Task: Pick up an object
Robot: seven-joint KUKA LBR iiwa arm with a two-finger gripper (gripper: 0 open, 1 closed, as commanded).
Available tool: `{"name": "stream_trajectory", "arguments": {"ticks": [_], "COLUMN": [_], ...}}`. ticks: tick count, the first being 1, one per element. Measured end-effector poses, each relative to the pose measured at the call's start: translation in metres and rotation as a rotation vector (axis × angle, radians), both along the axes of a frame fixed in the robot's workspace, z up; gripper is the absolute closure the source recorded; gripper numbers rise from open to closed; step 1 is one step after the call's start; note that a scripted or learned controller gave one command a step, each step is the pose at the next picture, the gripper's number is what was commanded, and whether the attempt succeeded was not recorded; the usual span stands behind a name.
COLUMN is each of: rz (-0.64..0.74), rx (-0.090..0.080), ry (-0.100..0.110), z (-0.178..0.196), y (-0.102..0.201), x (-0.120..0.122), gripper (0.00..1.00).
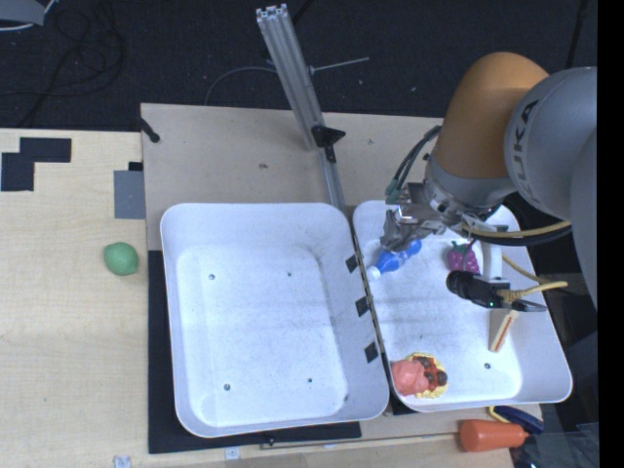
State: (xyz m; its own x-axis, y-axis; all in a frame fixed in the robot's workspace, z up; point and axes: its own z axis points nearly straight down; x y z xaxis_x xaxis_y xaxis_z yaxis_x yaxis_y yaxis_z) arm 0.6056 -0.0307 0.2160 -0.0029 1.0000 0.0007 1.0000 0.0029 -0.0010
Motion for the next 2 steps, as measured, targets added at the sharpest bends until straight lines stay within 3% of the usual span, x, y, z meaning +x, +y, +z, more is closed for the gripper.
{"name": "stream_trajectory", "arguments": {"ticks": [2], "rz": [0.001], "rx": [0.0], "ry": [0.0], "z": [0.003], "y": [0.109], "x": [-0.009], "gripper": [1.0]}}
